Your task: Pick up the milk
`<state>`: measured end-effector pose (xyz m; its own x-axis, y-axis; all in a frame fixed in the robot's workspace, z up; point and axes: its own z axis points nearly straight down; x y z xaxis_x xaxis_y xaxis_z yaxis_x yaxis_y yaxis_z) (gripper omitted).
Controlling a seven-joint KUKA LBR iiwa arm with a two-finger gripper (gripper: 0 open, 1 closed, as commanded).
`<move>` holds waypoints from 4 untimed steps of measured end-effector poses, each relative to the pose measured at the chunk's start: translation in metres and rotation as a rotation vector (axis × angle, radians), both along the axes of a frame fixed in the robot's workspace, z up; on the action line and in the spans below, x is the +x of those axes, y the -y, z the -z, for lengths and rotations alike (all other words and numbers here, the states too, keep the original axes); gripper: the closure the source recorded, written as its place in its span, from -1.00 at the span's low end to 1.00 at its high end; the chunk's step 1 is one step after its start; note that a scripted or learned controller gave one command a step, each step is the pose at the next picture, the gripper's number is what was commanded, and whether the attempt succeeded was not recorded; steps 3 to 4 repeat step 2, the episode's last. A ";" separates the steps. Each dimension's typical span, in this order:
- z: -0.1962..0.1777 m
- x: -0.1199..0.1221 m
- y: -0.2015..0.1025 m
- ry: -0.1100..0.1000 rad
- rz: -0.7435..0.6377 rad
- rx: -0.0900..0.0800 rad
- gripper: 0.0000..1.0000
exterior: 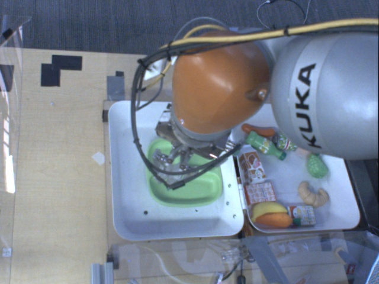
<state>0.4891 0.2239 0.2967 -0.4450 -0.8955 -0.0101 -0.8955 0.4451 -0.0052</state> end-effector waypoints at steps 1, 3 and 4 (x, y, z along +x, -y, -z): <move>-0.005 0.000 0.001 0.001 -0.045 0.000 1.00; -0.005 0.000 0.002 0.004 -0.666 -0.004 1.00; -0.005 0.000 0.002 0.004 -0.666 -0.004 1.00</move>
